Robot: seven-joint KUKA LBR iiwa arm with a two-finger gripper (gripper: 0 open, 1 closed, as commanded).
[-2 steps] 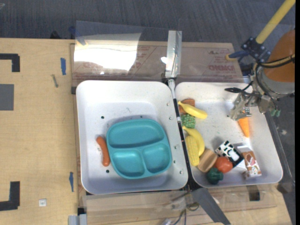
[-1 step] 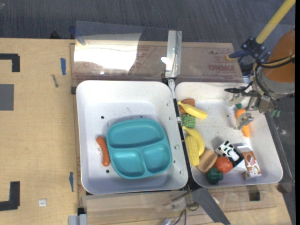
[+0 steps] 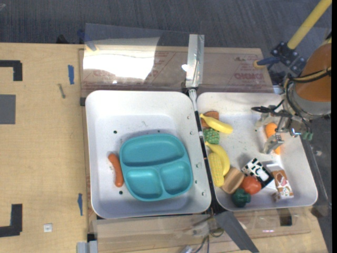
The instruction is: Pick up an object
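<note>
1. Small orange object (image 3: pixel 270 130), rounded, right bin (image 3: pixel 308 194), near its far right wall, right at the gripper (image 3: pixel 276 137) tips; too blurred to tell whether it is gripped.
2. Lies apart from the other toys.

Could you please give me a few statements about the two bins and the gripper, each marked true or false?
1. The teal divided tray lies in the left bin. True.
2. The hot dog sits inside one of the tray's compartments. False: it lies on the bin floor, beside the tray's left edge.
3. The gripper is over the right bin. True.
4. The bananas lie along the right bin's right wall. False: they lie along its left wall, near the divider.
5. The small carton is in the left bin. False: it is in the right bin, near its front right corner.
</note>
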